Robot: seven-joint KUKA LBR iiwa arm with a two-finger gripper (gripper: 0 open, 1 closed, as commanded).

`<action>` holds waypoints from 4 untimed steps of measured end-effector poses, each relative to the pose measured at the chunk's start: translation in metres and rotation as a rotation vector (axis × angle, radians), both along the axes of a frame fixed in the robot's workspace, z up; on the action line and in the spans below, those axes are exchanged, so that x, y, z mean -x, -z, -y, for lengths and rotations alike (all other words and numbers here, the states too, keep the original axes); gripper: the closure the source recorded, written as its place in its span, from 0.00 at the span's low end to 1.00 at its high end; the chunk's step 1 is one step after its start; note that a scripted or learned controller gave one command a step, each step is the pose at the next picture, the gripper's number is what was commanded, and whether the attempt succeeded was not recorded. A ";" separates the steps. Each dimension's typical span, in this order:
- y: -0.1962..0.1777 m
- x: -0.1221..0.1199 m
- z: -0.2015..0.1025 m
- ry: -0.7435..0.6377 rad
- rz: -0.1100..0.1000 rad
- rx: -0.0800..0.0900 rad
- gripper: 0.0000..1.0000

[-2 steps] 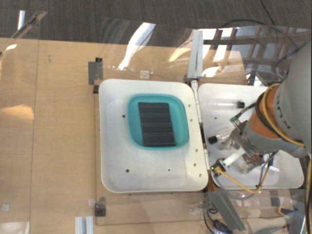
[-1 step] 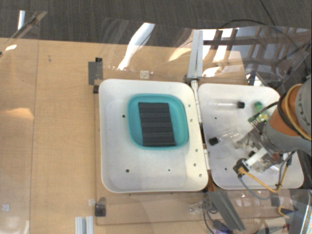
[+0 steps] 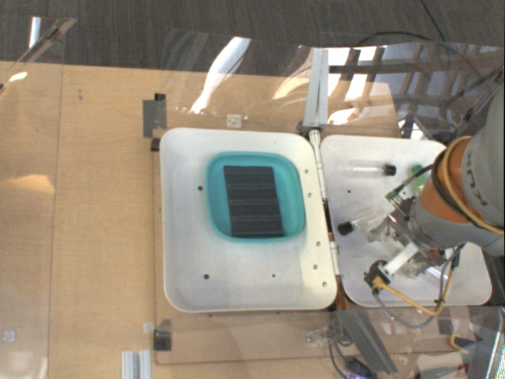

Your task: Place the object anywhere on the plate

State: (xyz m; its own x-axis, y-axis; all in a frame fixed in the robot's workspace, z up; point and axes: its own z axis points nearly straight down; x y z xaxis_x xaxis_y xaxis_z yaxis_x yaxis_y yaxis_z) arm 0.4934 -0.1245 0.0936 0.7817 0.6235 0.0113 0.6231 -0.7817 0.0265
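A teal square plate (image 3: 294,198) rests in the left white bin (image 3: 183,243), and a dark grey ribbed slab (image 3: 252,201) lies flat on it. My gripper (image 3: 400,227) is down over the middle of the right bin (image 3: 355,290), well to the right of the plate. The wrist covers what is beneath it. A clear tube with a black cap (image 3: 345,228) lies just left of the gripper. A second clear tube with a black cap (image 3: 388,168) lies near the bin's far side. Something small and green (image 3: 418,173) peeks out beside the arm.
A raised divider (image 3: 323,212) runs between the two bins. A metal post (image 3: 316,89) stands behind them. Small black clamps (image 3: 155,117) sit at the left bin's outer corners. Bare wooden bench (image 3: 79,212) stretches to the left.
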 end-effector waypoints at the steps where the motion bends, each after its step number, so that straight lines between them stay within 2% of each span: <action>1: 0.000 -0.001 -0.035 -0.026 0.001 0.000 0.00; 2: -0.011 -0.003 -0.037 -0.029 0.006 -0.003 1.00; 3: -0.091 0.005 -0.155 -0.063 -0.022 -0.015 1.00; 4: -0.091 0.005 -0.155 -0.063 -0.023 -0.014 0.00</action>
